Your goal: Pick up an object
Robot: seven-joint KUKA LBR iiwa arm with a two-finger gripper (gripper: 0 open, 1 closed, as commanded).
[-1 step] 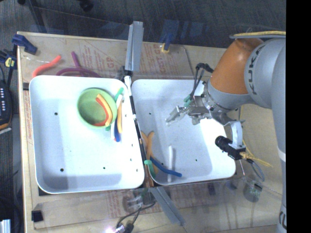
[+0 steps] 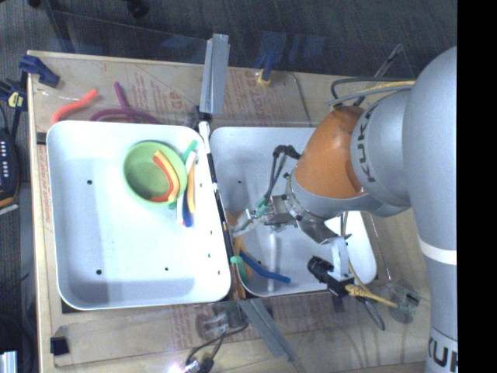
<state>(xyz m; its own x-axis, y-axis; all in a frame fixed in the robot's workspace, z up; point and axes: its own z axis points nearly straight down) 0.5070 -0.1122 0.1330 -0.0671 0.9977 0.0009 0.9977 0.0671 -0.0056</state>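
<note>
Reaching down into the right bin [image 2: 250,133] with the gripper [image 2: 253,217], sitting low near the bin's left wall; opening hidden by clutter and cabling at the wrist, so cannot tell how wide, and nothing visibly held

Judging step as approach/descent, grasp not yet made

Nearest candidate lying just below the gripper toward the bin's near corner: blue-teal strip [image 2: 262,270], flat on the floor, apart from the tool. Small orange piece [image 2: 231,230] sitting just beside the gripper against the dividing wall, too small to identify

Next move probably calling for shifting toward the near edge over the strip, lining up across its narrow width, then dropping and closing; wall close by, so risking a clipped approach

Arm [image 2: 388,154] coming in from the right, orange band [image 2: 330,165] directly behind the gripper, wrist pitching down and leftward, cables looping above it

Farther off, past the divider in the left bin [image 2: 116,282]: green bowl [image 2: 149,173] with coloured sticks [image 2: 186,185] leaning across its rim, well apart from the tool
</note>
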